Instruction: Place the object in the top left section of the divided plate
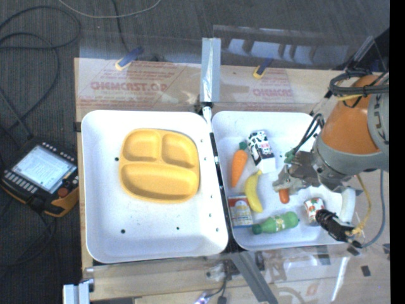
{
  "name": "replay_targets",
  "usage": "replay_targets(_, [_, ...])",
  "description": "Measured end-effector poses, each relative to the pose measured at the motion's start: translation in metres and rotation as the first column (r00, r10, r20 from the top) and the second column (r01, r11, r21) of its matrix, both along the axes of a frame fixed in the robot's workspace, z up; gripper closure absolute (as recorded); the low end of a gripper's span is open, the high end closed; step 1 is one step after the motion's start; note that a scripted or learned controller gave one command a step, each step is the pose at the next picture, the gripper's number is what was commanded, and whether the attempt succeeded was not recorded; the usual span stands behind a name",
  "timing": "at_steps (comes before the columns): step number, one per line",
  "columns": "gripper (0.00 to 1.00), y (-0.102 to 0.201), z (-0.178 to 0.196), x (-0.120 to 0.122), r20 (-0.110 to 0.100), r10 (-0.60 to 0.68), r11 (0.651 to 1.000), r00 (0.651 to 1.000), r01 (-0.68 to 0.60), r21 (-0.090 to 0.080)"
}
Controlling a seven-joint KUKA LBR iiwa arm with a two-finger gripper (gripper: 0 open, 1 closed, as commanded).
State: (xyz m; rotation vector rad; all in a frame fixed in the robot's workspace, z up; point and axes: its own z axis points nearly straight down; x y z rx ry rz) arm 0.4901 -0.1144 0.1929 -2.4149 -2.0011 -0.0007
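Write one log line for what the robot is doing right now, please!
stage: picking | gripper: over right bin, at small red thing | yellow plate: in left bin, nothing on it

dark carpet floor [38, 75] with black cables [19, 40] beside a wooden bench [152, 84].

Divided plate [161, 165] in left bin [101, 233]

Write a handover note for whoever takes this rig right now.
Gripper: low over the right bin, above a small red-orange item; whether it grips it cannot be told.
Plate: in the left bin, nothing in its sections.
Right bin also holds a carrot, banana, green bottle, cow carton, can.
Done: nothing placed.
Left: get an object into the plate's top left section.
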Motion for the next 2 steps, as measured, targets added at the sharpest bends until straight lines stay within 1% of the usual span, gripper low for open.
replay_targets(1, [1.00, 0.071, -0.011, 0.078, -0.002, -0.034, 0.999, 0.999, 0.034, -0.006])
replay_targets(2, [1.00, 0.158, 0.084, 0.095, 0.000, 0.128, 0.992, 0.992, -0.128, -0.009])
